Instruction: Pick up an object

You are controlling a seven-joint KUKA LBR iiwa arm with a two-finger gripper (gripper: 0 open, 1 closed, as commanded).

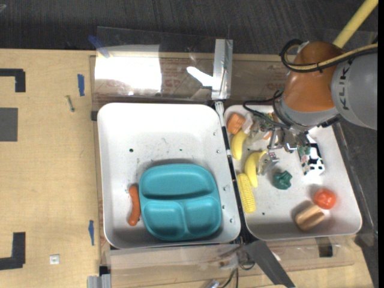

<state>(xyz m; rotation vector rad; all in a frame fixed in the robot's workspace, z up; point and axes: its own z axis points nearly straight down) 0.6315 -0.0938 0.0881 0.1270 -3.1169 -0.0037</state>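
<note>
Bananas (pixel 239 144) and (pixel 253 167), corn (pixel 246 192), green toy (pixel 281 179), tomato (pixel 324 198), bread roll (pixel 309 216), black-and-white toy (pixel 312 162), orange piece (pixel 236 123): all candidates, all in right bin (pixel 342 224), right half of frame. No target fixed yet; nearest to gripper (pixel 281 144) look to be the lower banana and the green toy, just below-left and below it.

Risks, as judged:
- Crowding along the bin's left wall. Bananas, corn and orange piece lie close together, some touching. Closing there likely to catch two items or to nudge one aside and come up bare.
- Bananas and corn rounded and smooth-looking; pinch off-centre likely to squirt them out.
- Items hard against the divider between bins: little room for a finger on the wall side, possible strike on the rim.
- Green toy small and irregular; easy to miss or tip away.
- Cables near the wrist hang over the upper part of the bin; snag possible, cannot judge clearance.

Pose: arm (pixel 312 83) enters from upper right of frame, orange band above the wrist, wrist pointed steeply down over upper middle of right bin. Gripper low, near bin floor or just above; cannot tell contact. Finger state: cannot tell, tips lost in metal clutter and glare. Nothing seen held.

Left bin (pixel 114 125), centre-left of frame: teal tray (pixel 180 200) and carrot (pixel 134 204) beside its left edge, well apart from gripper.
</note>
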